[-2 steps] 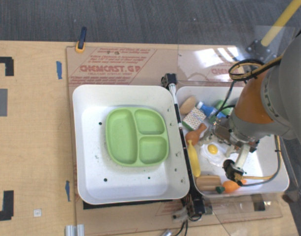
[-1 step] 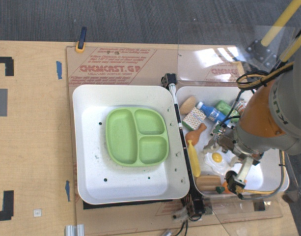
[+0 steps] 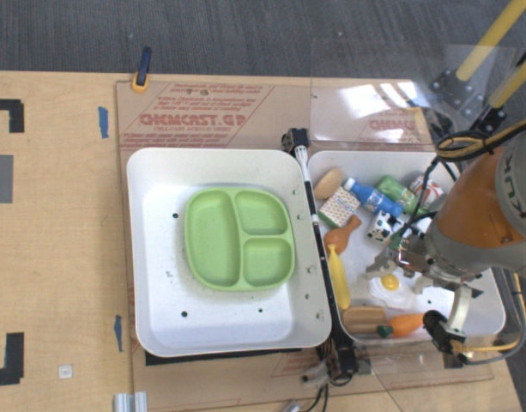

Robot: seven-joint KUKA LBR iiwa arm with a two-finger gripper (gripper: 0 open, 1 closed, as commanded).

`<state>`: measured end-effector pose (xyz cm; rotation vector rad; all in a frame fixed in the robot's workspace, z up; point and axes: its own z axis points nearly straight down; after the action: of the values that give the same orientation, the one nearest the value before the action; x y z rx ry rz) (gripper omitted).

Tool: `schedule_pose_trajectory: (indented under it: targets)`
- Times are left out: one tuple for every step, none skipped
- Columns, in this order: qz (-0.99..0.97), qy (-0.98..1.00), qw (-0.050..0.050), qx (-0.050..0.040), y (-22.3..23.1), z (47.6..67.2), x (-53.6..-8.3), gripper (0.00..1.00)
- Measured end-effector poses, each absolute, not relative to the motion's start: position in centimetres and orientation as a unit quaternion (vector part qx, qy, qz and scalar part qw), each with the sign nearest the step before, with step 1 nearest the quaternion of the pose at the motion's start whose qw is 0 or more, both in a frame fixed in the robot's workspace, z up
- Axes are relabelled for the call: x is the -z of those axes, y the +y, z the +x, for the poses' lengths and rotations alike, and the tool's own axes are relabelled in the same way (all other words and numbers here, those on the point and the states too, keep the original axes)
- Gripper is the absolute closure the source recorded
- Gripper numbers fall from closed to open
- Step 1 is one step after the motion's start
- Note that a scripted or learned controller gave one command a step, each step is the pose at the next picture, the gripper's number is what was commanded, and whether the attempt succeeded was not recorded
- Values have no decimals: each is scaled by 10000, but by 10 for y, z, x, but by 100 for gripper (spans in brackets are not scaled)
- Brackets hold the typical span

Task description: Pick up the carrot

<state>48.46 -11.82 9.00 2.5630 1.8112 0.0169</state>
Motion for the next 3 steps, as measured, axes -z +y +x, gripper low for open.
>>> schedule_pose_trajectory:
  targets:
    - [7912, 6115, -9, -25, -12, 481, -186, 0]
    - [7457, 6662, 29, 6, -77, 506, -185, 0]
    - [5687, 8225, 17, -9, -134, 505, -100, 0]
